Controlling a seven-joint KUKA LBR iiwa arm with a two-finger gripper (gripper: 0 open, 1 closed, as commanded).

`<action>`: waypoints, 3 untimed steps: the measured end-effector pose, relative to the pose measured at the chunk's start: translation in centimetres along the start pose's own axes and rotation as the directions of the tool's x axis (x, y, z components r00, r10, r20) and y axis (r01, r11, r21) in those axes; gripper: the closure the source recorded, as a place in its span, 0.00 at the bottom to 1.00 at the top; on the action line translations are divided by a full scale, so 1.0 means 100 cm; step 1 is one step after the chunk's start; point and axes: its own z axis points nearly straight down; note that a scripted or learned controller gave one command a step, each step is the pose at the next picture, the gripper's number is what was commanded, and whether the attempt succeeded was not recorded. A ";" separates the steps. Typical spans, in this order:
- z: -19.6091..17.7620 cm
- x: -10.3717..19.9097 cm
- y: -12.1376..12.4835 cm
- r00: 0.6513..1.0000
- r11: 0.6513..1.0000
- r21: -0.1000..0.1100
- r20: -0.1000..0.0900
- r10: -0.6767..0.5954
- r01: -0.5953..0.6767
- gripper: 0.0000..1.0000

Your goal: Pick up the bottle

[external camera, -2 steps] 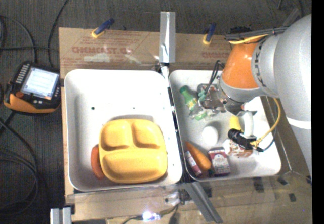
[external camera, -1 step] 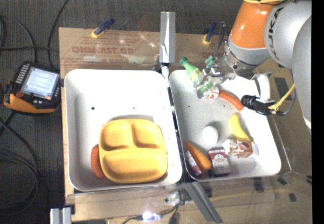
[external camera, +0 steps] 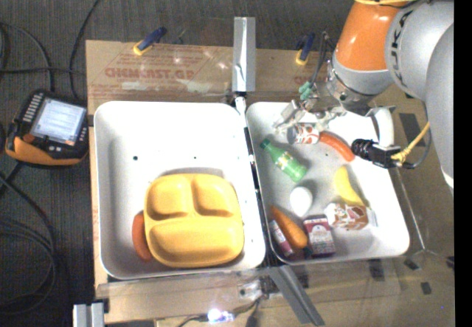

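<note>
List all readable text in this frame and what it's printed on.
"KUKA", partly seen, runs down the grey arm.
Red lettering on the cardboard sheet under the bins: blurred, not readable.
Handheld screen: too small to read.
Labels on the green bottle and the small cartons: too small to read.

small green plastic bottle with a white cap, lying on its side on the floor of the right white bin, upper-left part. cap end points up-left toward the bin's left wall, base points down-right. pale label patch on its body. not between my fingers, lies free.
</note>
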 end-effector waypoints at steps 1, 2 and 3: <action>0.097 -0.028 -0.007 0.992 0.992 0.002 0.000 -0.127 0.127 0.00; 0.131 -0.030 -0.044 0.953 0.952 -0.016 0.009 -0.304 0.304 0.00; 0.096 -0.048 -0.031 0.997 0.997 0.000 -0.001 -0.078 0.078 0.00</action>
